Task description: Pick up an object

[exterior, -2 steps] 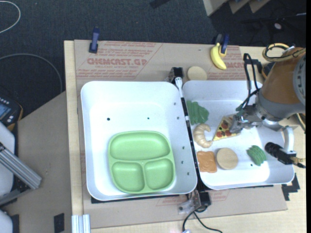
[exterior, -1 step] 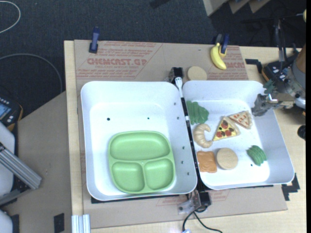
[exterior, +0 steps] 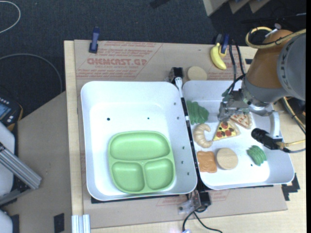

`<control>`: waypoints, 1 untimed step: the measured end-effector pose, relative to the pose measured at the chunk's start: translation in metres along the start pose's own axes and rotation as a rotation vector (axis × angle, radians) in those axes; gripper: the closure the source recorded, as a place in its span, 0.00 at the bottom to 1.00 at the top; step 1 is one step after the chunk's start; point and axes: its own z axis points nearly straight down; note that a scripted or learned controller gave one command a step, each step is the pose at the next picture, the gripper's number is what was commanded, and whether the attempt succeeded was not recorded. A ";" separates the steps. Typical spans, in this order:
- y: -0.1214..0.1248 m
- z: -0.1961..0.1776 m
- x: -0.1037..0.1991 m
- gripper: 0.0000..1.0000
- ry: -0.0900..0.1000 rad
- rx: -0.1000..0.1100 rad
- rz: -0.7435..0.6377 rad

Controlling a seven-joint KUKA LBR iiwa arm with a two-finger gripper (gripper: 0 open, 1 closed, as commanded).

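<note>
Over the right bin [exterior: 279, 171], the gripper [exterior: 232, 111] hangs above a pizza slice [exterior: 226, 130] beside a croissant [exterior: 203, 135]; whether it is clenched, I cannot tell.

Grey, rounded arm [exterior: 291, 64] casing, bulky and smooth. Wore a broad orange band [exterior: 265, 67] above the wrist. Carried black cables [exterior: 236, 62] along the side, looped near the band, plus a yellowish cable curling behind. Ended in a small metallic grey tool [exterior: 232, 109], with a black cylindrical attachment [exterior: 262, 138] jutting beneath.
</note>
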 end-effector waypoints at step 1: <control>-0.046 -0.087 0.072 1.00 -0.001 -0.010 -0.001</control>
